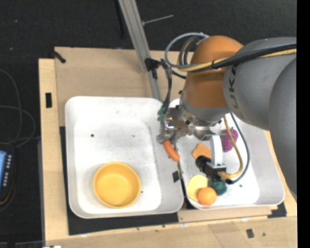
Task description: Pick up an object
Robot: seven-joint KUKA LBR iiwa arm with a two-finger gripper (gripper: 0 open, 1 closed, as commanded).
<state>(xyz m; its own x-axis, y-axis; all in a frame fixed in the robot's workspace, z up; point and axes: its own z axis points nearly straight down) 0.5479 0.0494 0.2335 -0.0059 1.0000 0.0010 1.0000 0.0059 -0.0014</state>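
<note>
— Carrot is the nearest candidate I see: a small orange piece, toy-like, lying at the left rim of the right bin, right by the seam between the two bins.

— Which way from the claw?

— Just below the gripper in the camera view, toward the near edge of the bench, and close under it. I can't make out a gap, and I can't say whether they touch.

— Long axis?

— Tilted, upper end toward the left bin, lower end pointing at the right bin's near edge. I judge the jaws would need to close across that line, not along it.

— Claw state?

— I can't tell. The wrist and the orange band of the arm cover most of it from where I sit.

— Anything else close by?

— Other pieces lie farther into the right bin: an orange ball on something pale yellow near the front-left corner, and a purple thing toward the middle. A yellow bowl sits in the left bin's near part, well apart.
</note>
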